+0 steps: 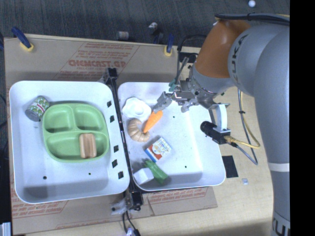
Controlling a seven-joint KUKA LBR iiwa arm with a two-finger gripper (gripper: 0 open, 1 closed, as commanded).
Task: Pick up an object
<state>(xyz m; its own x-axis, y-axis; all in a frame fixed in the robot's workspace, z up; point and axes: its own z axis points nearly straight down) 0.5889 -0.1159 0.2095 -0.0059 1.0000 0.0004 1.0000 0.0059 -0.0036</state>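
Note:
The right bin [197, 151] holds an orange carrot [153, 120], a tan croissant [137, 130], a white egg-like piece [135, 108], a small red, white and blue carton [158, 149] and a green item [156, 172] at the front. My gripper [173, 104] hovers over the back of this bin, just above and right of the carrot's tip. Its fingers [163, 101] are spread open and hold nothing. The grey arm with its orange band covers the bin's back right corner.
The left bin [24, 176] holds a green divided plate [61, 132] with a brown bread slice [87, 145] in its front right compartment. A small can [37, 107] lies beside the plate. A black divider [118, 127] runs between the bins.

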